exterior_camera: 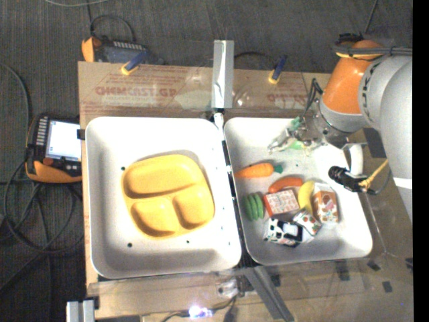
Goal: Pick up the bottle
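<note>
My gripper (284, 141) is low over the back of the right bin (355, 247), reaching in from the right below the orange wrist band. A small pale, partly see-through thing with green tints (299, 125) lies right at the gripper; it may be the bottle, but its outline is too blurred to be sure. Whether the gripper touches or holds it cannot be made out. An orange carrot (255, 171) lies just in front of the gripper, apart from it.
In the right bin's front half sit a green ridged item (253, 205), a red-orange fruit (289, 182), a red box (281, 201), a yellow banana (306, 194), a small carton (326, 205) and a black-and-white carton (281, 232). The left bin (100, 180) holds a yellow divided tray (169, 194).
</note>
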You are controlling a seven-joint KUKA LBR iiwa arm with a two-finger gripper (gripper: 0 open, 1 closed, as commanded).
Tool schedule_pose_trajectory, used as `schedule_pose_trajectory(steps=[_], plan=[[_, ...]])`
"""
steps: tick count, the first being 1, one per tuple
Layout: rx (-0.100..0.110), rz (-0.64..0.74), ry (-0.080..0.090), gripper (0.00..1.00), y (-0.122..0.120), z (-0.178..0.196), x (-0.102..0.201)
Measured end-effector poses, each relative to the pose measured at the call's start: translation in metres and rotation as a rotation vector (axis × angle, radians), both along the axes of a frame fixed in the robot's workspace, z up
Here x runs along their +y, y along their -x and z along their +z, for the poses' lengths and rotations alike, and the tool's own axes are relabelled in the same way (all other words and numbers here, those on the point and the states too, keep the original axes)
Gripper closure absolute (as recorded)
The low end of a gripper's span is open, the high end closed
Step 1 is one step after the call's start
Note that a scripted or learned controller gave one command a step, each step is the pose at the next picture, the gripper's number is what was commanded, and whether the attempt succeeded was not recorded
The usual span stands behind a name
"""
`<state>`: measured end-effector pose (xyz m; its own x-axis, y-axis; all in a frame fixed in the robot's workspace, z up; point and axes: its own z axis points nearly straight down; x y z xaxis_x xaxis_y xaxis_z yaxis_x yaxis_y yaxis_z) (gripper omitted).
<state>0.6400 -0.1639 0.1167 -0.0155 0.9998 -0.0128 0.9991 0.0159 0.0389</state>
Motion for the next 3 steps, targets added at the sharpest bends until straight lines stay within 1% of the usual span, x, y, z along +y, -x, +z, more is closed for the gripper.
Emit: schedule_pose_trajectory(steps=[1,2,3], plan=[[0.063,0.025,-0.014,0.00,-0.023,-0.032,-0.020],[0.040,-0.024,-0.015,0.00,-0.029,0.008,-0.056],[0.045,-0.056,-0.022,0.00,-0.031,-0.016,-0.050]])
